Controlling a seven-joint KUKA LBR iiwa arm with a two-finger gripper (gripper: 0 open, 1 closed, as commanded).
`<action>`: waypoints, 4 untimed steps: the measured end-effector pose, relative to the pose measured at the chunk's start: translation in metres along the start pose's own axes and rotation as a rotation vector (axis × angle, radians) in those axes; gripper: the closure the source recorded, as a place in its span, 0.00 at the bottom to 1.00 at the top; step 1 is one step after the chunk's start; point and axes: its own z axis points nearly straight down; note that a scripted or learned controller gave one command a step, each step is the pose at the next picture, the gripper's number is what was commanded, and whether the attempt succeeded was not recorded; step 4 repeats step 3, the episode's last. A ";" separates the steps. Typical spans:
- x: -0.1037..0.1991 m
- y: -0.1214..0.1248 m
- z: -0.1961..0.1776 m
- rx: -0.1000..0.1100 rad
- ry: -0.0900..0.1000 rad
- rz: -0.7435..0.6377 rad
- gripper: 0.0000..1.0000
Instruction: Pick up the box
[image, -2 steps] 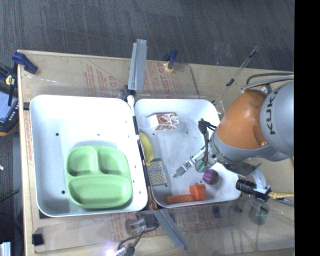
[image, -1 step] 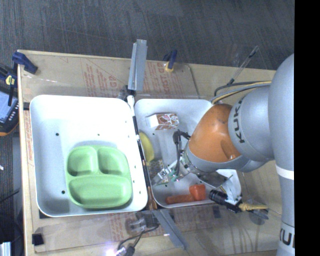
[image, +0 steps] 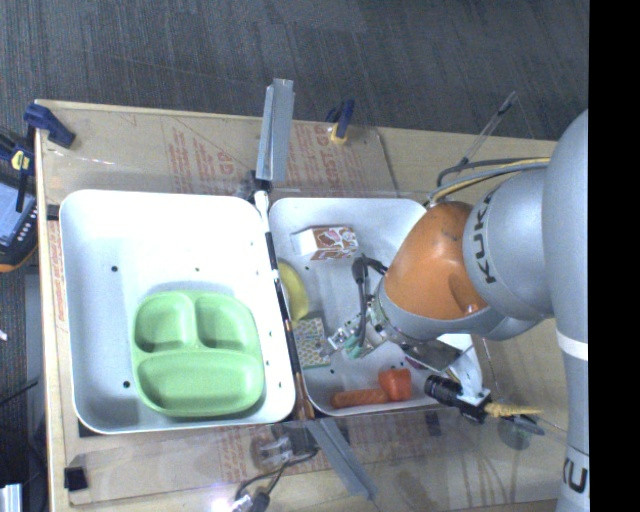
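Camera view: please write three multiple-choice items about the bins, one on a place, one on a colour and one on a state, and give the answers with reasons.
1. Where does the box lie?
A. In the left bin
B. Near the far wall of the right bin
C. On the bench outside the bins

2. What colour is the divided tray?
A. Green
B. Blue
C. Red

3. How is the box now?
A. Lifted above the bin
B. Standing on the tray
C. Lying on the bin floor, apart from the arm

Answers:
1. B: the box sits close to the far wall of the right bin.
2. A: the tray in the left bin is light green.
3. C: it rests flat on the floor, and the arm hangs nearer the camera, not touching it.
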 end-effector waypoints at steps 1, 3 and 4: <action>0.012 0.005 -0.123 0.007 0.015 0.305 1.00; 0.009 0.013 -0.006 0.005 0.011 0.188 0.00; 0.009 0.013 -0.006 0.005 0.011 0.188 0.00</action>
